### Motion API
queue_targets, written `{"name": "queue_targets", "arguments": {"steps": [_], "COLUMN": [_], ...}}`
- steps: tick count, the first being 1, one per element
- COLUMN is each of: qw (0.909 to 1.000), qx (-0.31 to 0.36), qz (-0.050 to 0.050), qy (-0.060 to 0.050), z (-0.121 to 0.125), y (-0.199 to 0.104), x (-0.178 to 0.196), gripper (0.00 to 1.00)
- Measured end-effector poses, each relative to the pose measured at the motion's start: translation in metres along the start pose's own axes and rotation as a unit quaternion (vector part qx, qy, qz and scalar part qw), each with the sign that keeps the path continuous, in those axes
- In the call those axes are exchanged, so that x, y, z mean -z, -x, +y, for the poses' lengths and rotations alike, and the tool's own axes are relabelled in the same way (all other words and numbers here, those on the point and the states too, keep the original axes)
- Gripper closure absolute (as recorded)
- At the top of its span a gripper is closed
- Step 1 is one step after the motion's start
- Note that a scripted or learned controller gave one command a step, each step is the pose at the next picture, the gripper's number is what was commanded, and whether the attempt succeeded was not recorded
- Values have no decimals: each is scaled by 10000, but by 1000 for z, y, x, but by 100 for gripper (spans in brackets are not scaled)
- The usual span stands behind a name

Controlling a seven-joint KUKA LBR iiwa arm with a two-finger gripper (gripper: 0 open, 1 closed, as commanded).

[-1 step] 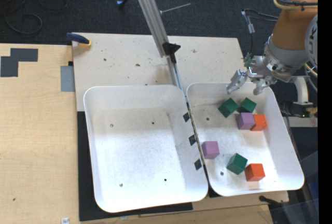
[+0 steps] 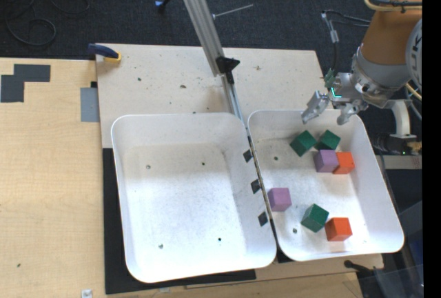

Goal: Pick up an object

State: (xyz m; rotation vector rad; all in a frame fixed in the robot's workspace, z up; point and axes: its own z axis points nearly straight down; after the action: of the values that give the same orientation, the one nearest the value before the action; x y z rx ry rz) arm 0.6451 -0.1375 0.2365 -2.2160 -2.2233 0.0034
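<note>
Pincer (image 2: 331, 113) open, fingers spread, holding nothing, hovers over the right shallow white plastic bin (image 2: 386, 221) at its far edge. Nearest green cube (image 2: 302, 143) sits just below pincer, inside that bin.

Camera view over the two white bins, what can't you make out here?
- Two-finger gripper: small and blurred, so finger spacing is unclear.
- Grey arm with orange band: cut off by the right edge.
- Purple cube and orange cube in the right white bin: whether they touch is unclear.
</note>
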Motion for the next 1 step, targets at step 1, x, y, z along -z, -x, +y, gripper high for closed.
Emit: {"name": "queue_targets", "arguments": {"steps": [1], "qw": [10000], "qx": [5], "qz": [6], "qy": [-27], "z": [3], "y": [-3], "x": [-64], "gripper": [0]}}
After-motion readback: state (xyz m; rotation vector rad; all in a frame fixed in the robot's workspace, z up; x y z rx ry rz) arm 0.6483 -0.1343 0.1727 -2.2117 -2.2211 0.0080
